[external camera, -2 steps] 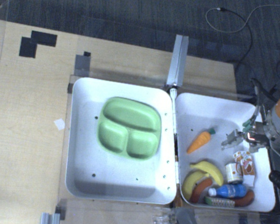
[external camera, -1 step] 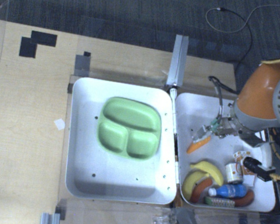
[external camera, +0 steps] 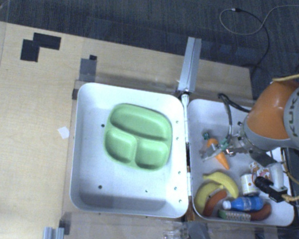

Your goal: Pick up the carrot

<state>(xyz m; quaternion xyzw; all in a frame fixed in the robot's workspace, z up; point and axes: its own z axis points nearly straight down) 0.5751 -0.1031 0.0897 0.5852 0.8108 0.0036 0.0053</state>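
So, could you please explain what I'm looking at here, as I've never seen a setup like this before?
This is a single camera fixed above a workbench, looking down at a slant. The grey and orange machine at the right is a robot arm. Its gripper, a two-finger claw, sits low right at the carrot, but I cannot tell whether it grips it. On the bench are two shallow white bins. The left bin holds a green divided tray. The right bin holds the carrot, a banana, a blue bottle, a reddish sausage-shaped thing and some small items too unclear to name.
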